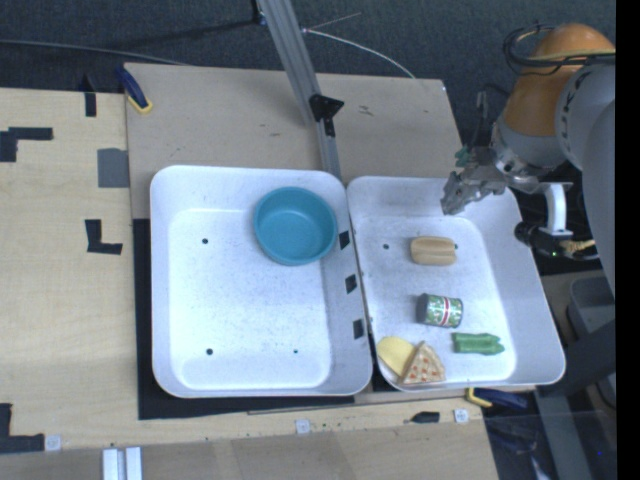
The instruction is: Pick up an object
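The right bin (500,268) holds a tan bread roll (432,250), a small green and red can (440,311) on its side, a green pepper-like piece (477,344), a yellow wedge (395,352) and a pizza slice (424,366). A blue bowl (294,225) sits at the back of the left bin (230,318). My gripper (453,202) hangs over the right bin's back right corner, up and to the right of the bread roll, with nothing seen between its fingers.
A slanted metal pole (300,68) with a black clamp runs down to the gap between the bins. The arm's orange and grey body (550,88) stands at the right. A blue and yellow clip (135,90) lies on the bench at the back left.
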`<action>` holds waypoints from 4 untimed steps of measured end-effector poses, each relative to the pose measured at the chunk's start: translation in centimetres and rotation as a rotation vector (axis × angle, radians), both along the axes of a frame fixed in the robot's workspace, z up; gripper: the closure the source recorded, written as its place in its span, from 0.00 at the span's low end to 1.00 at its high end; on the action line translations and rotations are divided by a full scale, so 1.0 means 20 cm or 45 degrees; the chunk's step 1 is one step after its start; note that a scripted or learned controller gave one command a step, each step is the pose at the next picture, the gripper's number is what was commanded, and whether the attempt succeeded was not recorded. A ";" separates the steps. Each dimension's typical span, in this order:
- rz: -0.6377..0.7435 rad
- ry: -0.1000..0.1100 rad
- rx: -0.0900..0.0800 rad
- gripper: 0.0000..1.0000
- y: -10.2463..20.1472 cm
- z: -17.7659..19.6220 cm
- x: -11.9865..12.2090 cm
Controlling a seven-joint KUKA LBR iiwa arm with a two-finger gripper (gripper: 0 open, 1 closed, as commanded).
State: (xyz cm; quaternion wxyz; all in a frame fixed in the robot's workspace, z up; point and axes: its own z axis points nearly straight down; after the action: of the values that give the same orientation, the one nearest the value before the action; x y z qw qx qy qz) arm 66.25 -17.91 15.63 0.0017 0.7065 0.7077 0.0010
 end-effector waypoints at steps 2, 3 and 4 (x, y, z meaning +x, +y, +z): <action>0.000 -0.001 -0.001 1.00 -0.02 0.46 0.01; 0.003 0.007 0.002 1.00 0.20 0.43 -0.08; 0.005 0.009 0.003 1.00 0.46 0.36 -0.15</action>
State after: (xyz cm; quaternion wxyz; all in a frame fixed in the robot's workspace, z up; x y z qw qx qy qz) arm 63.18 -8.71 22.83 -0.0016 0.7052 0.7090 -0.0007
